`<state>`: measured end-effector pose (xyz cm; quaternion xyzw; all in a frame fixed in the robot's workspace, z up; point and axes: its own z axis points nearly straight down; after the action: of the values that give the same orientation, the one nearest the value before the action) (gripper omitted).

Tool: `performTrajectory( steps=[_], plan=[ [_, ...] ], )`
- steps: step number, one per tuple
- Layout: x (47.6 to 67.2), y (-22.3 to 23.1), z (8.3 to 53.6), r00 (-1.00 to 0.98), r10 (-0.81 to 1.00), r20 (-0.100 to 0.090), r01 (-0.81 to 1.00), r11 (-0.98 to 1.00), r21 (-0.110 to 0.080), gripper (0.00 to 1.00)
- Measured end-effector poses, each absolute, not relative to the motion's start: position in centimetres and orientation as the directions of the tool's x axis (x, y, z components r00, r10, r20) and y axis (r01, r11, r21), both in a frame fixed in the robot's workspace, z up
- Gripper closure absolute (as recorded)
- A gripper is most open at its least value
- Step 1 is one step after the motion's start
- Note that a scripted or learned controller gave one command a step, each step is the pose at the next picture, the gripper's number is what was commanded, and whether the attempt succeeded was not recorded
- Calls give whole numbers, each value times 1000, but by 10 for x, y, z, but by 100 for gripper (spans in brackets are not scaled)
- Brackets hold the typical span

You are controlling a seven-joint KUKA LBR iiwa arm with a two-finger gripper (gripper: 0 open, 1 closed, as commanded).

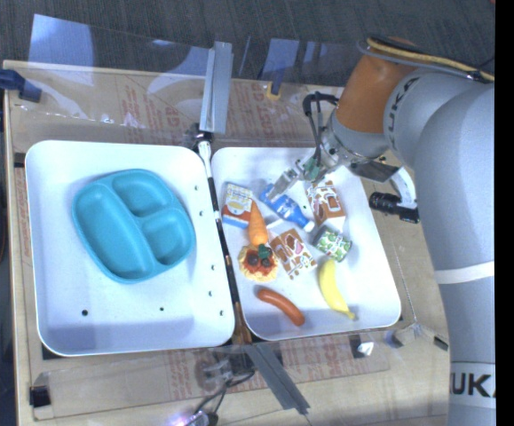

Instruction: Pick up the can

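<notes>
One green-labelled can (332,243) lies in the right bin (376,284) among one banana (332,287), one sausage (280,305), one carrot (256,224) and several cartons, while the tool (285,185), whose closure I cannot tell, hovers beyond them.

Can (333,243) hemmed by cartons (294,252)
</notes>
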<state>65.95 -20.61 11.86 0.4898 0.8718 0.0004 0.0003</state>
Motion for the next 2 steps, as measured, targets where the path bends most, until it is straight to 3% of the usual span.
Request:
performTrajectory(
  steps=[1,2],
  plan=[
    [660,-205,129,-522,853,-1,853,522,3,100],
    [660,-206,129,-522,853,-1,853,522,3,0]
  ],
)
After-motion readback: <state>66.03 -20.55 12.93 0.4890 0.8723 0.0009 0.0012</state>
